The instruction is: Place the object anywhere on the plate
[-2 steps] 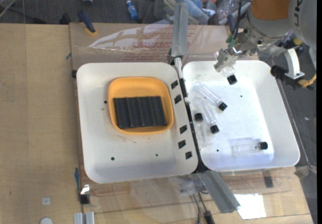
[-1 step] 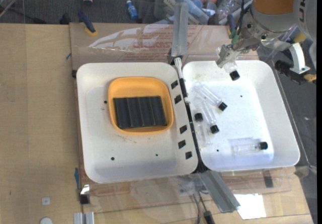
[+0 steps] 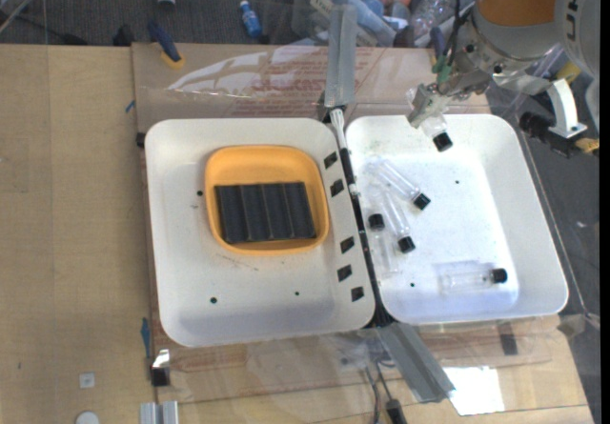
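Our pincer (image 3: 426,108), state unclear, should descend squarely over one clear plastic black-capped vial (image 3: 393,184), then clear the divider toward the orange square plate (image 3: 217,165).

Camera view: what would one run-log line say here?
gripper: above right bin, far edge | vials: lying in right bin | plate: left bin, holds dark block

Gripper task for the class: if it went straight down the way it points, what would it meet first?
Probably the clear black-capped tube just beneath the gripper, at the right bin's far edge; depth is unclear.
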`<state>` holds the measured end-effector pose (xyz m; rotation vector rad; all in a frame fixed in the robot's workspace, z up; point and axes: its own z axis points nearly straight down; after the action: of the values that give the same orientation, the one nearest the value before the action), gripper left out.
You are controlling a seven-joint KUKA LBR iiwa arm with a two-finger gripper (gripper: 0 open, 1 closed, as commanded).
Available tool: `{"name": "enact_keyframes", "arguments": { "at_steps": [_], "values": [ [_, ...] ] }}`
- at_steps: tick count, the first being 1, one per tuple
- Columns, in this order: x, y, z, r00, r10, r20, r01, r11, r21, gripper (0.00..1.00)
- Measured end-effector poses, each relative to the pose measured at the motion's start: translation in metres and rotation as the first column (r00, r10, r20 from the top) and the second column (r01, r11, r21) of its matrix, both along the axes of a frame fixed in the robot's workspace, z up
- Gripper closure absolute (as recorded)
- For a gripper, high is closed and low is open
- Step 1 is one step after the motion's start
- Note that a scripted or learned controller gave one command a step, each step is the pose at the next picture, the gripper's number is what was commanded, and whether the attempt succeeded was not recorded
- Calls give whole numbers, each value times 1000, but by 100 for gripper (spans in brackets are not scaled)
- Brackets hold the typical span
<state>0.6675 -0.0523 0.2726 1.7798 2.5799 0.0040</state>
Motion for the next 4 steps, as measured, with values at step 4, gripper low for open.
{"name": "enact_keyframes", "arguments": {
  "at_steps": [4],
  "values": [
    [0, 5, -11, 964, 266, 0, -266, 964, -1, 100]
  ]
}}
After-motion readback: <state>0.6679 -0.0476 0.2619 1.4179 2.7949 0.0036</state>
